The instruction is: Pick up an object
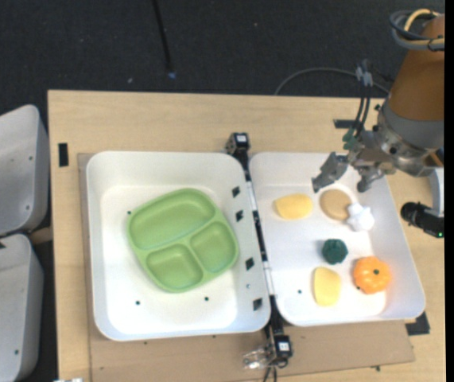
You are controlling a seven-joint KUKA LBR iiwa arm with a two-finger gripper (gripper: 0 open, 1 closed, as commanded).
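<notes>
The gripper [344, 175] hangs open and empty over the right bin's [290, 297] far edge — just above the tan piece [335, 204] — fingers spread wide.

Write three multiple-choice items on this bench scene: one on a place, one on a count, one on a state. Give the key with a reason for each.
1. Where does the green three-compartment plastic tray lie?
A. in the left white bin
B. in the right white bin
C. on the bare wooden bench

2. How many small things lie in the right bin?
A. two
B. four
C. six

3. How does the grey two-finger gripper stand?
A. clamped on the orange pumpkin-shaped toy
B. open, above the tan round piece, holding nothing
C. resting in the tray

Key: 1 A, the tray sits within the left bin's walls. 2 C, two yellow pieces, a tan, a white, a dark green and an orange one. 3 B, its fingers are spread with nothing between them.
</notes>
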